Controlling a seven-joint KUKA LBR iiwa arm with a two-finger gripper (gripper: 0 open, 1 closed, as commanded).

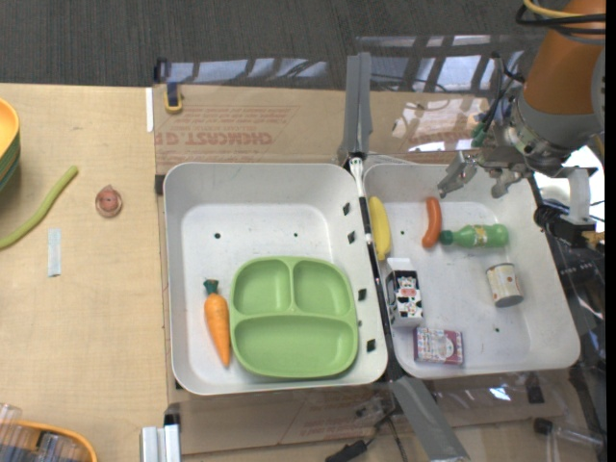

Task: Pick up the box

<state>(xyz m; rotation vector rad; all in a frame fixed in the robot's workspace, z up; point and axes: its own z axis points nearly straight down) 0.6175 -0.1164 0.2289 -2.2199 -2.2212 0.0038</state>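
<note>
Nearest the camera in the right bin (563, 349), the pink box (439, 346) lies flat by the front rim, with bare white floor to its right. Just behind it, a small white carton (405, 295) hugs the left wall; a can (503, 284) sits well apart toward the right. Further back — banana (380, 226), sausage (432, 222), green bottle (475, 237). The gripper (484, 176) hangs over the far rim, fingers spread apart and empty — the middle floor is open.

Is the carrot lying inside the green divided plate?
No. The carrot lies on the left bin's white floor, just beside the green divided plate's left edge, not in any compartment.
</note>
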